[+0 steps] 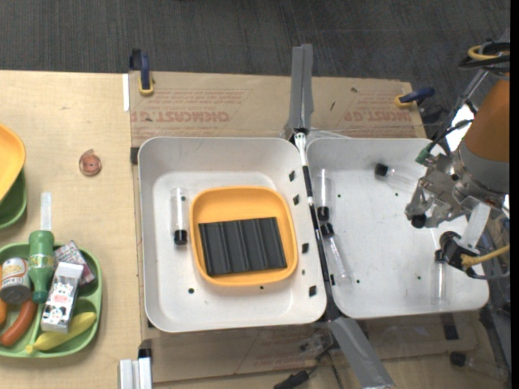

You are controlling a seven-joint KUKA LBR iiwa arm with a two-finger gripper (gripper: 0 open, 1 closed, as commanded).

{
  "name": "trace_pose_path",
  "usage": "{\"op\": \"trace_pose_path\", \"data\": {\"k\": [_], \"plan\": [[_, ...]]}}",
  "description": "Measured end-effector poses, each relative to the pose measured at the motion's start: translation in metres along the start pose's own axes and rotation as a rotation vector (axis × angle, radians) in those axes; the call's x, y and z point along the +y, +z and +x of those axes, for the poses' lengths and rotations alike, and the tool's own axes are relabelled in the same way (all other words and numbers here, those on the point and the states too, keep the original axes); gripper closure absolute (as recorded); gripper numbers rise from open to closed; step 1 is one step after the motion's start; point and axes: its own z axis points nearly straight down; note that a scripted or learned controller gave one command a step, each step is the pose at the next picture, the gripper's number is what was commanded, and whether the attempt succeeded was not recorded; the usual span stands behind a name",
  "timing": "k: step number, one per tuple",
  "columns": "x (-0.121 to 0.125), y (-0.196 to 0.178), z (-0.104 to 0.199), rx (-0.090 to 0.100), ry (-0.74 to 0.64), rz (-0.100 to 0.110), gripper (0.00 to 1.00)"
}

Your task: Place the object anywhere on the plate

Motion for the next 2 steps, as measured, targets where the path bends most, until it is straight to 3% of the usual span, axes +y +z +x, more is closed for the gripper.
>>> {"op": "trace_pose_path", "data": {"k": [1,2], "plan": [[0.063,-0.015,0.038,0.002,-0.235,-0.005,1.00],[0.095,-0.023,0.117,0.002,-0.321,-0.006,1.00]]}}
